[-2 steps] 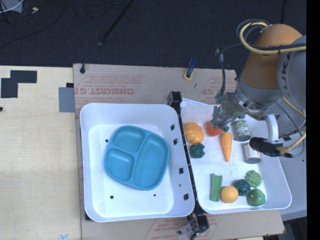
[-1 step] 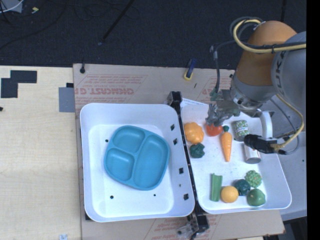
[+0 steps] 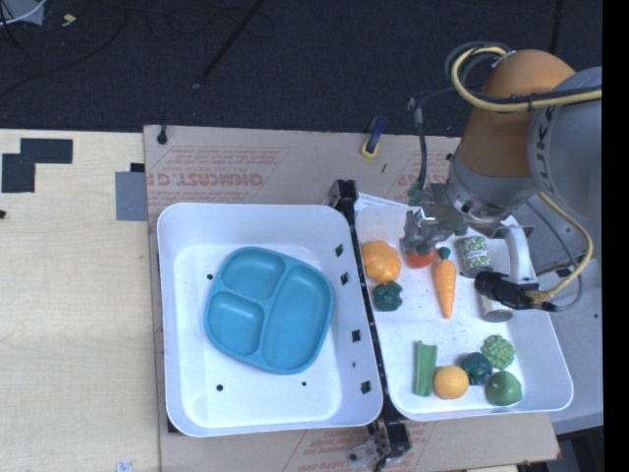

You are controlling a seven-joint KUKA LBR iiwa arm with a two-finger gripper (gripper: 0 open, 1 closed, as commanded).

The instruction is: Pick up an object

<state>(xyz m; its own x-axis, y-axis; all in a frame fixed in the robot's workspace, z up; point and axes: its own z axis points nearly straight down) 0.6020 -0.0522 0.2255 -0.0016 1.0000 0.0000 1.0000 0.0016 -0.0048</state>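
Observation:
My gripper (image 3: 422, 234) hangs low over the upper part of the right bin (image 3: 560, 382), directly above a small red item (image 3: 421, 258) that peeks out beneath it. An orange pepper (image 3: 380, 261) lies just to its left. A carrot (image 3: 445, 286) lies just below and to its right, and a small labelled can (image 3: 476, 254) stands beside the wrist. A dark green broccoli piece (image 3: 387, 296) sits under the pepper. The gripper body hides most of the red item.
Near the right bin's front lie a green celery stick (image 3: 424, 367), an orange (image 3: 451, 382), a teal item (image 3: 477, 367), a pale broccoli (image 3: 498, 350) and a green fruit (image 3: 503, 388). A blue divided plate (image 3: 268, 308) rests in the left bin (image 3: 177, 362). A black divider (image 3: 359, 303) separates the bins.

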